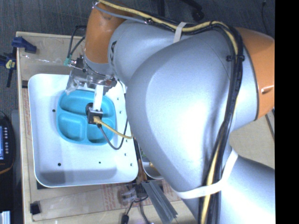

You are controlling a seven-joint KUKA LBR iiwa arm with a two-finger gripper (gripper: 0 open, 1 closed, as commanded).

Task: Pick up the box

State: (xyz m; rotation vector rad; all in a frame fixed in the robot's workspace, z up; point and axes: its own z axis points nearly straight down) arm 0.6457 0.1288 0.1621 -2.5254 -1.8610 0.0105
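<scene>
A light blue box (74,121) with rounded corners and shallow compartments lies open side up in the left white bin (42,139), toward the bin's far half. My gripper (80,80) hangs over the box's far edge, low and close to it. The wrist's metal housing hides where it meets the box. The large grey arm crosses above the bin's right side.
The arm covers almost all of the right bin, of which a sliver of rim (148,171) shows. A blue clamp (21,44) sits at the bench's far left corner. A dark device (4,143) stands off the bench's left side.
</scene>
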